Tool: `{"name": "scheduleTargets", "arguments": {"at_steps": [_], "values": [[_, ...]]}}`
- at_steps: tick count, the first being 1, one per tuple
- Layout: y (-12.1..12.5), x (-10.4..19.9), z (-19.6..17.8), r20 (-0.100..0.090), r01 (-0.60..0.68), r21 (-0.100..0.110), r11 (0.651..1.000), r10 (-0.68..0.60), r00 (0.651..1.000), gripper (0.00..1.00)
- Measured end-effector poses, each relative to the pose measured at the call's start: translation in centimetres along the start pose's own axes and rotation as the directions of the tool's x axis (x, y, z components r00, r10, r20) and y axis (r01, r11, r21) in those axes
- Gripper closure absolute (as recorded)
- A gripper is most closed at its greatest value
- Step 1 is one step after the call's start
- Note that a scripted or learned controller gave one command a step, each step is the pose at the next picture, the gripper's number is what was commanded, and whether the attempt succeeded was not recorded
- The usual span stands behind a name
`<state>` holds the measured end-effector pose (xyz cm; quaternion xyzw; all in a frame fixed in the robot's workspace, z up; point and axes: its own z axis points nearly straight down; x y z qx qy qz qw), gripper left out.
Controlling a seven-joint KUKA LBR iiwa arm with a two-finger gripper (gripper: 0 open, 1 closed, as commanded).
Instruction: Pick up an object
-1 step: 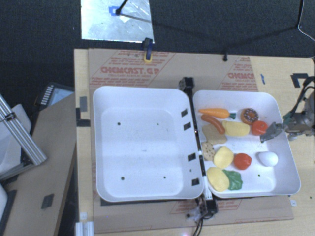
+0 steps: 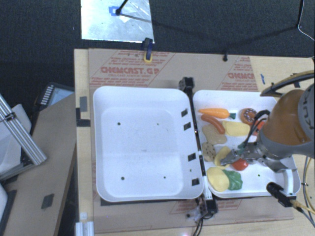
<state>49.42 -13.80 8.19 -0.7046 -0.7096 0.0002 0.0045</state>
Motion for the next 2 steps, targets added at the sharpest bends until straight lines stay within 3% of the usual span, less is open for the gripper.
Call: {"name": "scheduleTargets", "arguments": {"at_steps": [1, 2], "values": [[0.3, -0.4, -1.8, 0.005, -0.003, -0.011, 1.000, 0.003, 1.000, 1.00], [9.0, 7.5, -10.8, 0.007, 0.006, -0.020, 1.000, -0.006, 1.000, 1.00]]}}
